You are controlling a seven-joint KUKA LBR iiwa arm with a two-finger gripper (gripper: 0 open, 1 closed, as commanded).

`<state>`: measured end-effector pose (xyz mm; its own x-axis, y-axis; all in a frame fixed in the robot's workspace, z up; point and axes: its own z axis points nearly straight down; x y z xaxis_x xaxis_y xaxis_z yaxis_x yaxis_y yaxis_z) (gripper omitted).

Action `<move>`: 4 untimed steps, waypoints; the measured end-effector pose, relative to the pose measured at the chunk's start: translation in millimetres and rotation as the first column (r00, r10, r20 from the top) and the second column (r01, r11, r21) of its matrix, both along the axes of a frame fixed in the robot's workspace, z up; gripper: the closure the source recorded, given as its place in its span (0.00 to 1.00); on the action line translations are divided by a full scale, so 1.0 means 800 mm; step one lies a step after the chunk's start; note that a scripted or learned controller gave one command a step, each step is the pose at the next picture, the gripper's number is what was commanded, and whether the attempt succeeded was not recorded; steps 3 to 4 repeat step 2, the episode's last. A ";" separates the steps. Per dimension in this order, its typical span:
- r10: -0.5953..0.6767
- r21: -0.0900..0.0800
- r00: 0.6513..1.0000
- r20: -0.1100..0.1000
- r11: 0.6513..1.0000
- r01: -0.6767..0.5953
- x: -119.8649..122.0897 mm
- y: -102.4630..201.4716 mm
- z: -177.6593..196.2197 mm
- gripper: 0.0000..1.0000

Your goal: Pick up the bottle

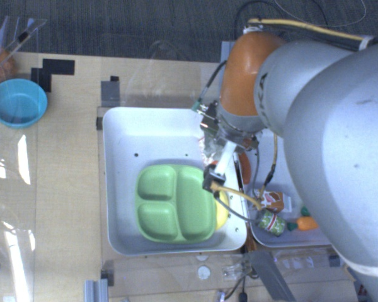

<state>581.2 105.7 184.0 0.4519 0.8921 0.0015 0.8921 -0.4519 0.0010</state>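
Gripper [212,182] over green tray [176,202], left bin [123,168]

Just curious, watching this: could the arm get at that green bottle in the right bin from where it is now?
Probably yes: the bottle lies uncovered in the right bin, just past the gripper, though small items crowd beside it.

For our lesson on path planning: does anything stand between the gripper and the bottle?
Yes. The gripper hangs over the green tray in the left bin, while what looks like the bottle lies in the right bin. The bins' adjoining walls lie between them.
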 end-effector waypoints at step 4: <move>-0.142 -0.001 0.990 -0.003 0.990 0.142 0.043 0.047 -0.059 1.00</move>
